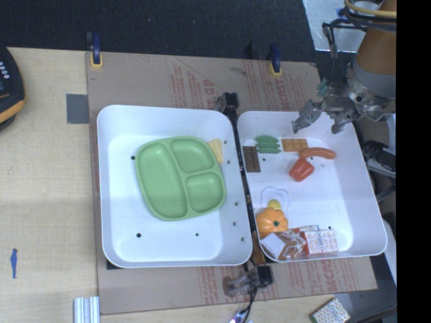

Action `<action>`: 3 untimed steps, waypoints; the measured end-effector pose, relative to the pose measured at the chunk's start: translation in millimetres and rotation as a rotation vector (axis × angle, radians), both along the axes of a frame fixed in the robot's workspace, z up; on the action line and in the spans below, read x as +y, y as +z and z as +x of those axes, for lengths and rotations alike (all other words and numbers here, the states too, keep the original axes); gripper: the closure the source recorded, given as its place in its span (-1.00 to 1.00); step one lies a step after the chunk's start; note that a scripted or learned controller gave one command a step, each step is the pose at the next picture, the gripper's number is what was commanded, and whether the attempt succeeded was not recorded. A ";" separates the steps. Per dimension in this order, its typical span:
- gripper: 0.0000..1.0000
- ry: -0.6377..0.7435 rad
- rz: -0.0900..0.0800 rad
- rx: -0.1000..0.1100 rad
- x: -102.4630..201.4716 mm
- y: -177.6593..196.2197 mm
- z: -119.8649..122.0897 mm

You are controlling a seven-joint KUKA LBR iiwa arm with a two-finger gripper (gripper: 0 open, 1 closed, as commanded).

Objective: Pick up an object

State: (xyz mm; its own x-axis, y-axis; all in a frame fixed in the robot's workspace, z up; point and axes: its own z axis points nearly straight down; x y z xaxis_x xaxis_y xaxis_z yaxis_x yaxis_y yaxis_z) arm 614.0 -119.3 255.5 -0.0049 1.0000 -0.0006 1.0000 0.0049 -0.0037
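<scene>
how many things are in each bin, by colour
Left bin:
green: 1, divided plate
yellow: 1, small piece

Right bin:
green: 1
brown: 2
red or orange-red: 2
orange: 1
yellow: 1
printed carton: 1

Total: 10

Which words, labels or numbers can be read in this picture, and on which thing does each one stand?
No text can be read.
Brown board under the bins: faint red print, too blurred.
Carton in the right bin: printing too small.
Dark device at the left edge: markings too small.
</scene>
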 end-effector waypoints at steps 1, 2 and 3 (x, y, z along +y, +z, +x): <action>-1.00 -0.001 0.000 0.010 -26.4 -153.7 7.1; -1.00 -0.002 0.000 0.003 -12.7 -164.5 -8.4; -1.00 -0.003 0.001 0.004 -3.7 -164.1 -34.0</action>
